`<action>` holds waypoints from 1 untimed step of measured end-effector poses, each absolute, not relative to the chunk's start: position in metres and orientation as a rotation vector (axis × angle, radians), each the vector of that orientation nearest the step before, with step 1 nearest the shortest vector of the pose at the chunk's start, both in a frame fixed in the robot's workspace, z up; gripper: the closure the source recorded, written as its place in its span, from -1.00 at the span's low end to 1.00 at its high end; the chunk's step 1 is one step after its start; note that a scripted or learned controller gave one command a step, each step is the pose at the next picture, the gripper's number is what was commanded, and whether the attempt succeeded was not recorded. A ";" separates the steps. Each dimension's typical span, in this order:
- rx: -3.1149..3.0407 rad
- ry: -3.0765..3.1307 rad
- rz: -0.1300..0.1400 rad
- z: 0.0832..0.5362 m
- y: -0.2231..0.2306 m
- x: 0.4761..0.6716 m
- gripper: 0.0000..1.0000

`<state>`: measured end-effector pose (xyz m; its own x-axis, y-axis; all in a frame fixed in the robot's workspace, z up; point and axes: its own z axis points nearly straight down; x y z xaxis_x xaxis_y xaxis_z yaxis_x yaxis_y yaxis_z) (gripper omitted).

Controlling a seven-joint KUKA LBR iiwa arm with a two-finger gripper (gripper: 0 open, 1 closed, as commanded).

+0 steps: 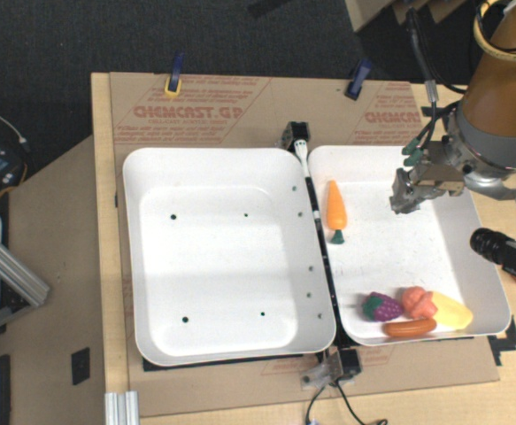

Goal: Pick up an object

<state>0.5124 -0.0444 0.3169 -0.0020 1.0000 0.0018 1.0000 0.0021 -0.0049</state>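
Note:
An orange toy carrot [335,205] with a green stem lies in the right bin [377,255] close to its left wall. At that bin's front sit a purple grape bunch [382,307], a pink-orange toy [419,302], a yellow piece [452,312] and a red-orange sausage [410,328], clustered together. My gripper [405,199] hangs over the back part of the right bin, to the right of the carrot and apart from it. Nothing shows between its tips.
The left bin [151,237] stands beside the right one, with a black divider strip [315,228] between them. Both rest on a cardboard sheet [240,104] held by blue clamps [176,76] at the back. A black fitting [504,252] juts in at the right.

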 end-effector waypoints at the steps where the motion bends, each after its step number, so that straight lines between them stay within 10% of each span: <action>1: -2.226 -2.239 -0.025 0.478 -0.001 0.529 1.00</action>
<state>0.5288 -0.0008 0.4781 -0.0058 1.0000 0.0006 0.9997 0.0058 0.0221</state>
